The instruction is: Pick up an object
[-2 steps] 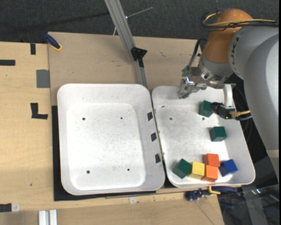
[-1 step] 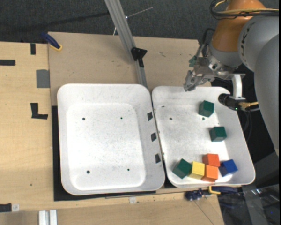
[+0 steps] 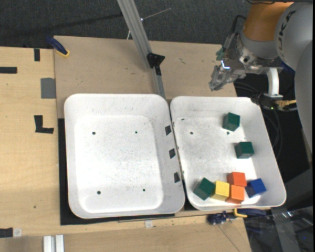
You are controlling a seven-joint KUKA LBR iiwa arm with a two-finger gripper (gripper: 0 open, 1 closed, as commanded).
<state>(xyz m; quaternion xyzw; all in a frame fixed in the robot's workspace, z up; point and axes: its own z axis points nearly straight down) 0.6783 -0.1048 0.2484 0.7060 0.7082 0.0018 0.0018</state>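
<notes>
Seven small cubes sit in the right bin (image 3: 268, 140) — two green ones (image 3: 231, 121) apart, the rest clustered (image 3: 230, 187) at its near edge. Gripper (image 3: 219, 82) hangs beyond the far rim, beside a slanted metal bar (image 3: 139, 28) — nothing pinched.

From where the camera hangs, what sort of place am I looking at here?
Probably a robotics lab test bench. A grey and orange robot arm reaches over two white bins; toy-like coloured blocks lie in the right one, and tape marks dot the wooden bench.

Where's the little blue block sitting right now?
The blue block lies in the right bin's near right corner, just right of the orange blocks.
</notes>
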